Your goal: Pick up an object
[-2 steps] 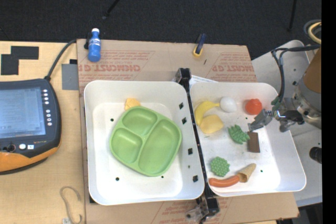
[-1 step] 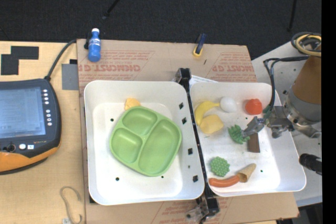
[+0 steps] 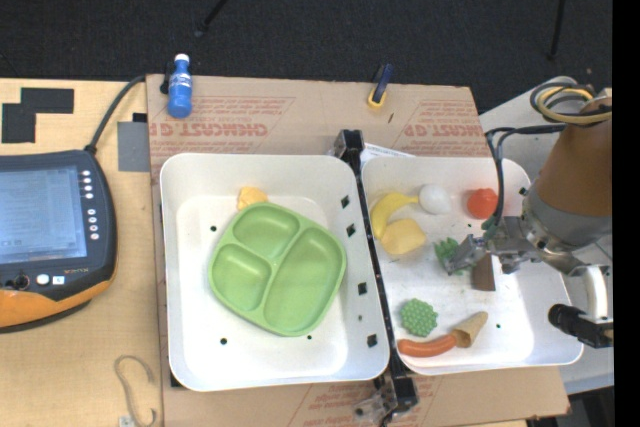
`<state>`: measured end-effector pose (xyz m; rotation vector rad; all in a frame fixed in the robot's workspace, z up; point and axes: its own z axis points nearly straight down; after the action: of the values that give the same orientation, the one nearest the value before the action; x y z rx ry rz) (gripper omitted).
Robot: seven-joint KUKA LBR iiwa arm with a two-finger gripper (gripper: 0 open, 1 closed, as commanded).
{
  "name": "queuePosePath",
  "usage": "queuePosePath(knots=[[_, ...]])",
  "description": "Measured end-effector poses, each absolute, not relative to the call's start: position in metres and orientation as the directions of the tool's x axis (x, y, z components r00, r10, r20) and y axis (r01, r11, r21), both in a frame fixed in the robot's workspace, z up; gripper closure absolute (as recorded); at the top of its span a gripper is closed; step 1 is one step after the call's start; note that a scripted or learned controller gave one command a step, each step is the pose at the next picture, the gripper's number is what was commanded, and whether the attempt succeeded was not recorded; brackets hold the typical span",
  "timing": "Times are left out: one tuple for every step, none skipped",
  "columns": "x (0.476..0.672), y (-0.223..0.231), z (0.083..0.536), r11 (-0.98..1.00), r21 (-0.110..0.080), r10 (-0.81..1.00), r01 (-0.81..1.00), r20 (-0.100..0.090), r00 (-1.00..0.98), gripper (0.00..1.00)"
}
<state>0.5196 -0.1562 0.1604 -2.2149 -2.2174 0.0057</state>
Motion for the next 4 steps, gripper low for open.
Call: queuePosePath(knots=[[0.522, -0.164, 0.108, 0.001, -0.008, 1.0, 1.0, 0.003, -0.001, 0.0], [0.524, -0.164, 0.09, -0.001, 0.001, 1.0, 1.0, -0.004, 0.001, 0.0], [0.525, -0.166, 0.102, -0.007, 0.007, 1.0, 1.0, -0.006, 0.007, 1.0], [0.532, -0.174, 0.161, 0.0, 0.003, 1.0, 1.0, -0.001, 0.0, 1.0]])
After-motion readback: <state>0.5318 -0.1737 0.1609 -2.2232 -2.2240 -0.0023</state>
